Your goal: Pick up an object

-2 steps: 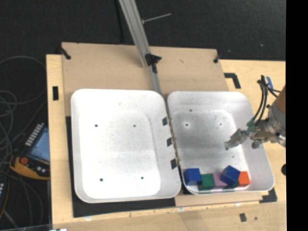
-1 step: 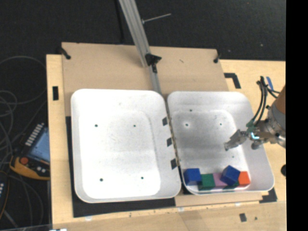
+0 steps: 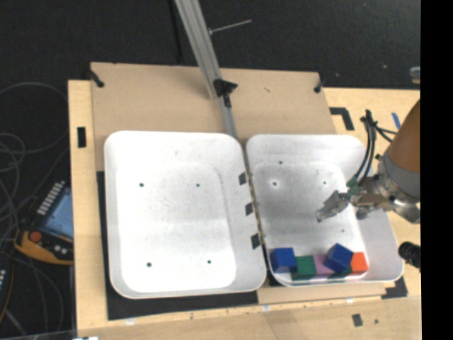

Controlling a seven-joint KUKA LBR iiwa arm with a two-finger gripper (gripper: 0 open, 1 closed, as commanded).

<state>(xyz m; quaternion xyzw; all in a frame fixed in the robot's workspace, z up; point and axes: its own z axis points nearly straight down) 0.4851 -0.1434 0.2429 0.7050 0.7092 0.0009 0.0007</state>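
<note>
On the bench point(image 3: 297, 101) sit two white bins: the left bin point(image 3: 177, 211) and the right bin point(image 3: 304, 161), with the arm point(image 3: 403, 154) reaching over the latter. Its gripper point(image 3: 331, 210) hangs above bare floor, holding nothing; whether it is spread I cannot tell. The blocks point(image 3: 322, 261) crowd the near wall, untouched, so the pick remains undone.

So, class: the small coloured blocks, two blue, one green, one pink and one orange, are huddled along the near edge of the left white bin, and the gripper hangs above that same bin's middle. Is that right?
Not quite. The camera view shows the small coloured blocks along the near edge of the right white bin, not the left one. The gripper does hang above that same bin's middle.
</note>
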